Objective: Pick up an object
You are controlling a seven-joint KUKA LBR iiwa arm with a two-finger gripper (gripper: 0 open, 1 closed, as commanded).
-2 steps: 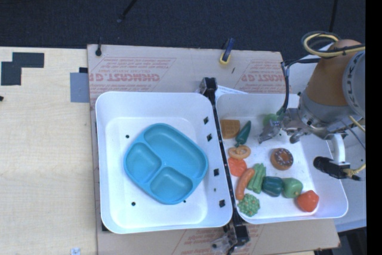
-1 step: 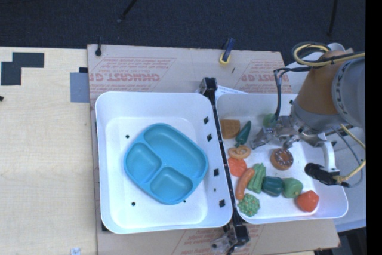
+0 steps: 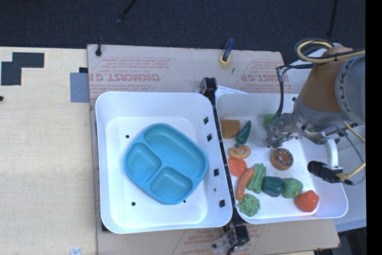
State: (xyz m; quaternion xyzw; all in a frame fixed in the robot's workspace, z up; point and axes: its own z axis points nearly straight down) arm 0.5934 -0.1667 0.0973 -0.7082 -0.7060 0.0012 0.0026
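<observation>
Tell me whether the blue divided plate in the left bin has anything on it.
Empty. The blue divided plate lies flat in the left bin, and all three compartments show bare blue.

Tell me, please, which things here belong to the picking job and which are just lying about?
Job:
gripper, low in the right bin
toy foods there: doughnut, carrot, broccoli, tomato, green pepper

Lying about:
blue divided plate in the left bin
clamp
</observation>
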